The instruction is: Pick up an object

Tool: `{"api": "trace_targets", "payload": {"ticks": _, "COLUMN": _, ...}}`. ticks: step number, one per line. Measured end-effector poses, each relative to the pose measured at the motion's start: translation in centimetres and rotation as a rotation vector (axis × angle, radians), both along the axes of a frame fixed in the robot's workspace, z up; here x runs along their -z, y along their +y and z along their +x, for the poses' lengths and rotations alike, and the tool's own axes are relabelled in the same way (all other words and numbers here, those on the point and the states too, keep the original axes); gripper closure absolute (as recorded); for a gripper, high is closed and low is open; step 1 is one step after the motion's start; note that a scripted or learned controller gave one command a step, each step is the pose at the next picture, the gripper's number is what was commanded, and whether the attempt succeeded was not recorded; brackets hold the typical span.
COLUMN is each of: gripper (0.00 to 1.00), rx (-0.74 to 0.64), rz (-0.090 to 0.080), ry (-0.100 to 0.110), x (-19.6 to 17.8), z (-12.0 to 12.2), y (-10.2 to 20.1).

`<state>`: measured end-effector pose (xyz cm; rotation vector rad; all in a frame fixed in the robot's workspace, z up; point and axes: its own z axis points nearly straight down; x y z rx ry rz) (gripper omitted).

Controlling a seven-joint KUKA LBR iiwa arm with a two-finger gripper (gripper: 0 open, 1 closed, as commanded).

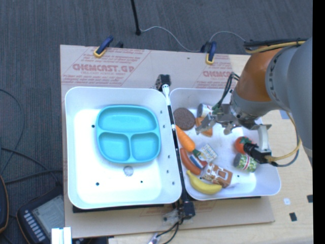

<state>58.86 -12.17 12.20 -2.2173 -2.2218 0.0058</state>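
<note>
Camera view: arm bends down, gripper low over right bin.

2 white bins, 1 blue divided plate, 1 banana, 1 carrot, 1 brown cookie, 2 clamps.

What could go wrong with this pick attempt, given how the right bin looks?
The gripper is down among crowded items: the brown cookie and carrot lie close, so it may nudge them or close on nothing. The arm's cable hangs near the green can and tomato and could drag them.
</note>
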Motion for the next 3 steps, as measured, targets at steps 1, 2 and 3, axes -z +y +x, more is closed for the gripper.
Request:
{"api": "trace_targets", "payload": {"ticks": 1, "gripper": 0.00, "rx": 0.003, "rz": -0.003, "ry": -0.014, "x": 3.4, "z": -5.1, "y": 1.4}}
{"api": "trace_targets", "payload": {"ticks": 2, "gripper": 1.00, "rx": 0.004, "rz": -0.003, "ry": -0.016, "x": 2.3, "z": -5.0, "y": 1.3}}
{"api": "trace_targets", "payload": {"ticks": 3, "gripper": 0.00, "rx": 0.004, "rz": -0.003, "ry": -0.015, "x": 2.3, "z": -5.0, "y": 1.3}}
